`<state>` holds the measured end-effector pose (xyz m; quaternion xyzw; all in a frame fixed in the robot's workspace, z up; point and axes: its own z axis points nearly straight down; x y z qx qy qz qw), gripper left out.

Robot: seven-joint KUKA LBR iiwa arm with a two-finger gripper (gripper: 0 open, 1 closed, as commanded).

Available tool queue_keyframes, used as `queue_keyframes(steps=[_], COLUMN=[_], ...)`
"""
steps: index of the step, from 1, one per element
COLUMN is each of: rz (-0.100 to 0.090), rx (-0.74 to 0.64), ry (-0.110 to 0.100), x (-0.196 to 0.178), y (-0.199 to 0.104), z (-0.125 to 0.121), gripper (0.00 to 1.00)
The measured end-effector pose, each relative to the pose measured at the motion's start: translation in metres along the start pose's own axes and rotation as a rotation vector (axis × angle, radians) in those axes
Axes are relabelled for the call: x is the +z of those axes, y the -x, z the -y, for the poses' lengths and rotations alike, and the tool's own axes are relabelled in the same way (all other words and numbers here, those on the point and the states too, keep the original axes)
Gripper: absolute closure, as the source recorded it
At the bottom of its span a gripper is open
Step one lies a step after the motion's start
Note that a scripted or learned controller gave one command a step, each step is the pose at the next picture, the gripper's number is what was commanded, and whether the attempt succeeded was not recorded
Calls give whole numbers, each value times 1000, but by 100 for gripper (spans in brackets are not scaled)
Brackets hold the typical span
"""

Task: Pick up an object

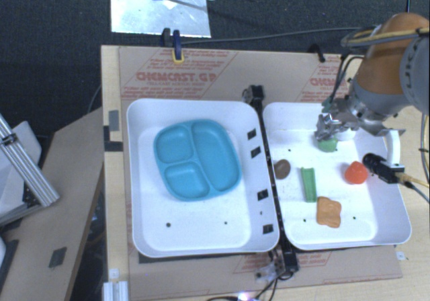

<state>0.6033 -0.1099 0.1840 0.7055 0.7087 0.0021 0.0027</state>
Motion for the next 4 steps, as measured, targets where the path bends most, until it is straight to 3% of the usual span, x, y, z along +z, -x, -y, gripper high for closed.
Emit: queue_keyframes(steps=[1,3,4], rz=[0,-3,-4], rx=[-1,-5,-6], ry=[0,-6,-5], x=[-44,-28,-43], y=[1,-113,-165], z=[-1,11,13], gripper=[100,100,100])
